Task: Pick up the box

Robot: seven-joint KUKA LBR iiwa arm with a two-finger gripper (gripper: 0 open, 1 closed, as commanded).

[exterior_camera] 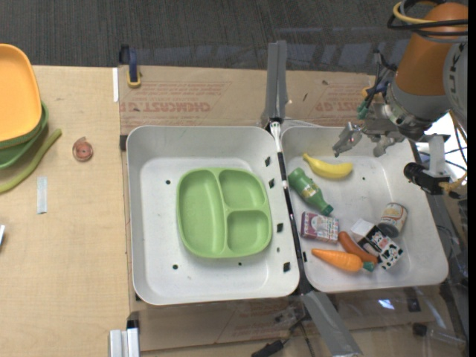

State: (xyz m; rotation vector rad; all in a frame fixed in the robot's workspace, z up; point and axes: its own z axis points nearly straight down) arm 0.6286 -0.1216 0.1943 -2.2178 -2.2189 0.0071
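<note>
Flat rectangular pink box (319, 227), glossy print

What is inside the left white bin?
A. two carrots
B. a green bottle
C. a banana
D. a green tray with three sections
D: the green tray lies alone in the left bin, while the banana, bottle and carrots are all in the right bin.
</note>
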